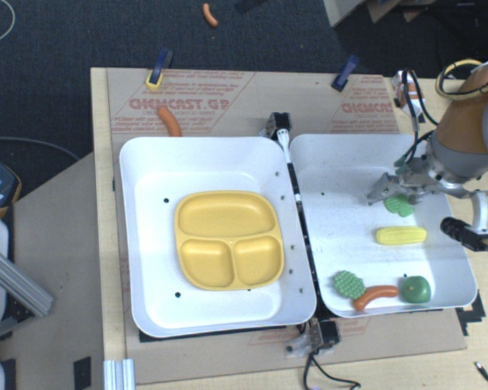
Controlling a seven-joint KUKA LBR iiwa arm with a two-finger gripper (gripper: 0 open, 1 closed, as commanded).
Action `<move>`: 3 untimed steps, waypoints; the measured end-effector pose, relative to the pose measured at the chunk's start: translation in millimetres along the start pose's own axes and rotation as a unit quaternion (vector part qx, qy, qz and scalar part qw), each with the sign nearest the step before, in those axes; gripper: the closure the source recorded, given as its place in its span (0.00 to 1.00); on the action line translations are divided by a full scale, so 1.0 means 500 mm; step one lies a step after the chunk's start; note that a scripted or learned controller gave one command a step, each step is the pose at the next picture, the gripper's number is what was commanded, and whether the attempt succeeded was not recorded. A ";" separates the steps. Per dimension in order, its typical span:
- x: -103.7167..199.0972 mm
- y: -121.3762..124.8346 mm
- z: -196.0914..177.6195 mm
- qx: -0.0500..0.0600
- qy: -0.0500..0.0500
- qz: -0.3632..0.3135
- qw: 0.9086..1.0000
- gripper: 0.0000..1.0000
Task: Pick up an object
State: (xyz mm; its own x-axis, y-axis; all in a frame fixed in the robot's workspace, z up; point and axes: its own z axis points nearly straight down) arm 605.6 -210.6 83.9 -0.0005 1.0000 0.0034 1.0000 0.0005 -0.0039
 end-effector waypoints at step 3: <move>-0.001 0.007 -0.270 -0.006 -0.004 0.000 1.000 1.00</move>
State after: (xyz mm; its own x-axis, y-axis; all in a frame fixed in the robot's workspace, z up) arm 609.7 -211.5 219.0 -0.0013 1.0000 -0.0037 1.0000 0.0014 0.0089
